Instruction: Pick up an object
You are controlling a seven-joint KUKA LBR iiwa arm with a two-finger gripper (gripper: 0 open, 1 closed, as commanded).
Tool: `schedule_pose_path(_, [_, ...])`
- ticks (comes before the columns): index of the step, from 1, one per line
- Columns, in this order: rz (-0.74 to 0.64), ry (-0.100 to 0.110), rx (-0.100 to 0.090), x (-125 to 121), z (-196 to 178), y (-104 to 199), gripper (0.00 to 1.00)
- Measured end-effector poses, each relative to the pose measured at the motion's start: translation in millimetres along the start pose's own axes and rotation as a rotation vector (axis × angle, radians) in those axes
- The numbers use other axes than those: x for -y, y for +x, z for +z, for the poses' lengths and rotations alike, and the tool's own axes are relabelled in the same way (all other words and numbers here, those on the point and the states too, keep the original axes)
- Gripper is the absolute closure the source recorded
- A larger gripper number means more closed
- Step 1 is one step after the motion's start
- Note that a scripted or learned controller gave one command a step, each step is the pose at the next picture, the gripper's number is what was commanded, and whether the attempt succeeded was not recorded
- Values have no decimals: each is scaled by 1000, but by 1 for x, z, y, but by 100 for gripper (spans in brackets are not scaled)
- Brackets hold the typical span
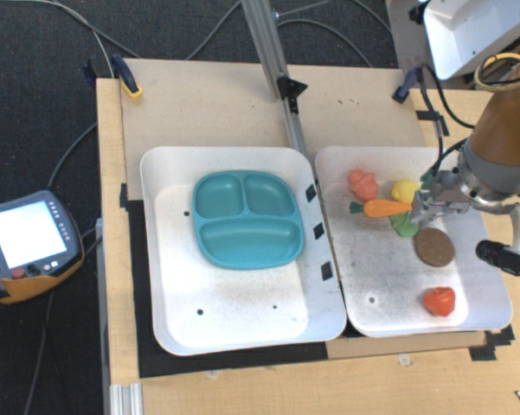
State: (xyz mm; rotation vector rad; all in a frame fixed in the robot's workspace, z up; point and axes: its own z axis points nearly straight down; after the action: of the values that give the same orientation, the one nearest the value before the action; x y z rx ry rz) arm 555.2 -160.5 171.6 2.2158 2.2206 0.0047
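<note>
toys number 6 in the right bin.

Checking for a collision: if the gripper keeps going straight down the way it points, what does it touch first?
Probably the small green toy piece under the gripper, beside the orange toy carrot; depth is hard to judge from this view.

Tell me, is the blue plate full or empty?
Empty. The blue divided plate in the left bin shows bare compartments; the toy foods lie in the right bin.
</note>
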Motion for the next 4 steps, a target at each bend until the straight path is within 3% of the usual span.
schedule_pose_path(1, [0,-1,0,6,-57,7,100])
schedule_pose_path(2, [0,1,0,5,-76,7,100])
schedule_pose_path(4, [-4,5,-2,-27,-53,103,100])
